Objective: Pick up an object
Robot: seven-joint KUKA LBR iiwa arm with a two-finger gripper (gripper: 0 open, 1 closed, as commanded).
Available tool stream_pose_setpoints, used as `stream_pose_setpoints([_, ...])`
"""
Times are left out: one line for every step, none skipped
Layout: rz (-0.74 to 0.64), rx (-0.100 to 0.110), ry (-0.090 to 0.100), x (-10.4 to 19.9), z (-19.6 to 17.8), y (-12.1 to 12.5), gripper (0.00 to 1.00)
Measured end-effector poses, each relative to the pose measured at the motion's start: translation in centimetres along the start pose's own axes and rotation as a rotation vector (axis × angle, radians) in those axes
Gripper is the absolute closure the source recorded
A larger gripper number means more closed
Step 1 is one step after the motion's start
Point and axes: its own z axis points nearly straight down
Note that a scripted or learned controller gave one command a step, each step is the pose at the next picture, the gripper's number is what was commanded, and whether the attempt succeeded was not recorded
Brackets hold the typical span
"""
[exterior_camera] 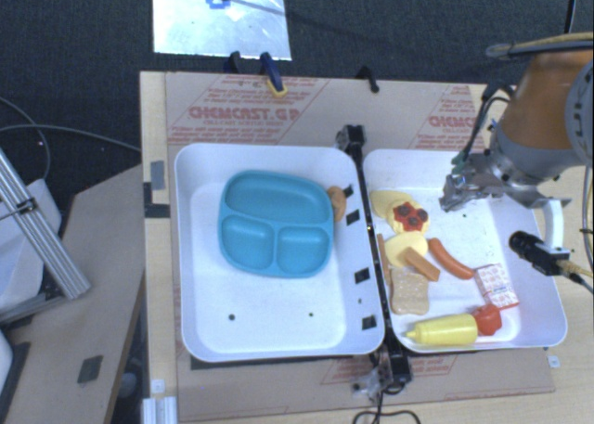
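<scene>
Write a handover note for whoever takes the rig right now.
Pincer: over the back of the right bin, above bare floor, nothing seen between its fingers; open or shut cannot be told.
Right bin: pizza slice, hot dog, bread, mustard bottle, tomato, small red-and-white pack.
Left bin: blue divided plate, a small orange piece at its right edge.
Done: nothing picked yet.
Left: descend on an item, grasp, lift. The pizza slice lies closest.

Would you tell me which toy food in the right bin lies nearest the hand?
The pizza slice with red topping, just left of and below the hand; the other foods lie lower.
</scene>
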Motion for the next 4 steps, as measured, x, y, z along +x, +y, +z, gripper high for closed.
stream_pose_setpoints([0.012,0.026,0.003,-0.6,10.1,-2.3,1.00])
stream_pose_setpoints([0.016,0.011,-0.006,-10.5,10.1,2.6,1.00])
stream_pose_setpoints([0.013,0.020,0.002,-10.0,11.8,-1.9,1.00])
stream_pose_setpoints([0.006,-0.003,-0.007,-10.1,-5.8,0.7,1.00])
